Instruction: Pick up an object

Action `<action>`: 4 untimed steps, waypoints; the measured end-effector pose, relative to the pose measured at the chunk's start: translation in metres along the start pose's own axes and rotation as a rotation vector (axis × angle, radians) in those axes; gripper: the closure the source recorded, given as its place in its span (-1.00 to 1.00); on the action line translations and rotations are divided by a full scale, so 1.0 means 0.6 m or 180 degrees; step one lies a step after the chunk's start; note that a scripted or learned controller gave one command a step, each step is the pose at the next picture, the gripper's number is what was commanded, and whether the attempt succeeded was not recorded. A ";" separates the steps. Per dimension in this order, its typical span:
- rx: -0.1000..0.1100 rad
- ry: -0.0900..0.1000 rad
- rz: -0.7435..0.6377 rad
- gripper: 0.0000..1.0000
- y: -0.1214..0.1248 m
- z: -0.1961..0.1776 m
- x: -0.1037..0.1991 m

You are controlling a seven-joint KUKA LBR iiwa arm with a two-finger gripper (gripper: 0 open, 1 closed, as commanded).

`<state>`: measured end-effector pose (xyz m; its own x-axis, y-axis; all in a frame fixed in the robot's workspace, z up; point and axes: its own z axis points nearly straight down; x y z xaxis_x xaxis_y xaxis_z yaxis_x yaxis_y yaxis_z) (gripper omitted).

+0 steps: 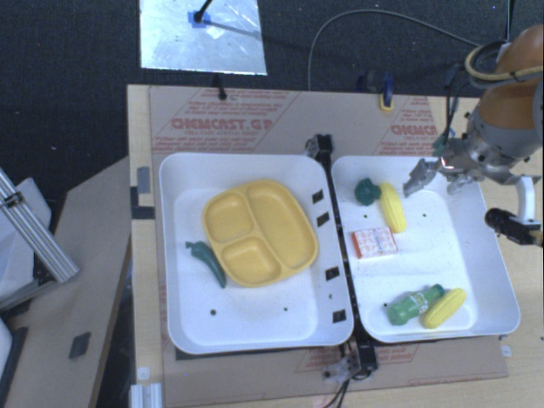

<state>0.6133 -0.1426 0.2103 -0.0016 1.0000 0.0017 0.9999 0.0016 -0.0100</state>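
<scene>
Bottle and banana lie touching at the near edge of the right bin, the green bottle on its side with the yellow banana slanting against its far end. Further in, a small red-and-white packet rests flat near the divider between the bins. Beyond it an ear of corn lies lengthwise, with a dark green broccoli piece just beside its far end. The left bin holds a yellow divided plate with a green pepper at its near left rim.

The gripper hangs over the far edge of the right bin, past the corn, with its fingers spread apart and nothing between them. No object is picked yet.

The corn looks like the closest candidate. A good grasp would likely centre over the middle of the corn, turn the wrist so the fingers straddle its narrow width, then descend straight. Coming down near the far end risks catching the broccoli or nudging the corn aside.
</scene>
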 end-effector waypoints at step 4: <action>-0.0030 -0.0006 0.0003 -1.00 0.023 0.211 -0.005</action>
<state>0.6257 -0.1451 0.0834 -0.0008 1.0000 -0.0002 1.0000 0.0008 -0.0005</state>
